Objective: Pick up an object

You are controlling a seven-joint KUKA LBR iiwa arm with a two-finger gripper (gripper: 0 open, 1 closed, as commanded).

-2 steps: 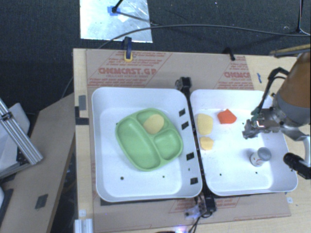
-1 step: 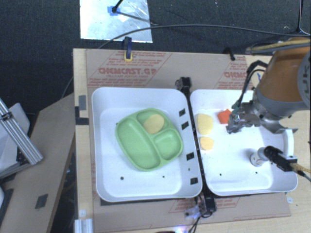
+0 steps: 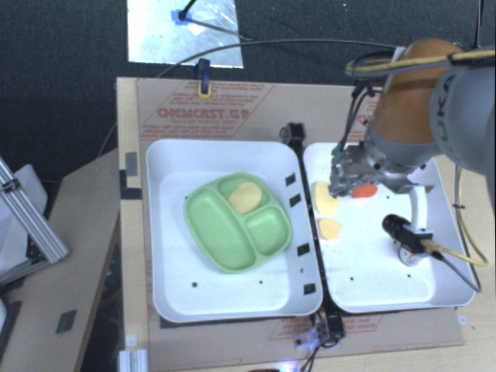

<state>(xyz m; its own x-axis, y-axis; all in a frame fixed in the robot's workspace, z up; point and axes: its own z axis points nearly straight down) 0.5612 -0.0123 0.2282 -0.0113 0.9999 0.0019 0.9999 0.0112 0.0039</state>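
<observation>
- While the hand (image 3: 343, 180) hangs low over the right bin (image 3: 387, 289), near that bin's left edge, its grasping end is masked by the wrist. I cannot tell how far open it is or whether it has hold of anything.
- Things to pick lie close. A pale yellow piece (image 3: 326, 198) is just beside the hand toward the left edge, and an orange-red piece (image 3: 365, 191) lies on its other side, partly under the arm. A second yellow piece (image 3: 330, 229) lies nearer the front edge.
- As I judge it, the hand sits between the two nearest pieces rather than squarely over either, so a closing could meet bare bin floor or nudge one aside.
- The pale yellow piece lies near the bin's left wall, so a descent there might strike the wall.
- Both yellow pieces look flat and low, and would likely slip out of a pinch.
- The green divided plate (image 3: 225, 242) in the left bin (image 3: 178, 285) holds a yellow lump (image 3: 246, 198) in the small compartment nearest the back edge. It is well apart from the hand and at no risk.
</observation>
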